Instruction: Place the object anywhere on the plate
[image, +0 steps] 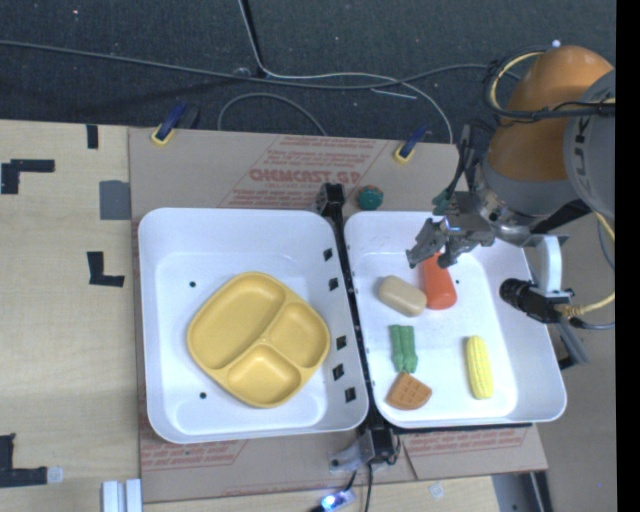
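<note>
You are seeing the gripper (447, 243) hanging over the back part of the right bin (530, 400), just above the upper end of an orange-red carrot-like toy (439, 286). Its dark fingers are pointing down and are looking spread apart, and nothing is sitting between them; the carrot-like toy is lying on the bin floor below them, and you cannot tell if they are touching it. Just left of this toy, and touching its side, a beige bread-roll-shaped toy (401, 295) is lying. Nearer to the front of the same bin you are finding a green vegetable toy (403, 347), and right below it an orange waffle-patterned piece (408, 392). A yellow corn cob (479, 366) is lying near the right wall, well apart from the others.

In the left bin (160, 300) the yellow plate (258, 338) with three compartments is resting in the middle, turned at a slant, and no toy is lying on it.

Both bins are standing on a brown cardboard sheet (300, 165) on the surface, and a small teal object (371, 197) is lying on the cardboard just behind the bins.
</note>
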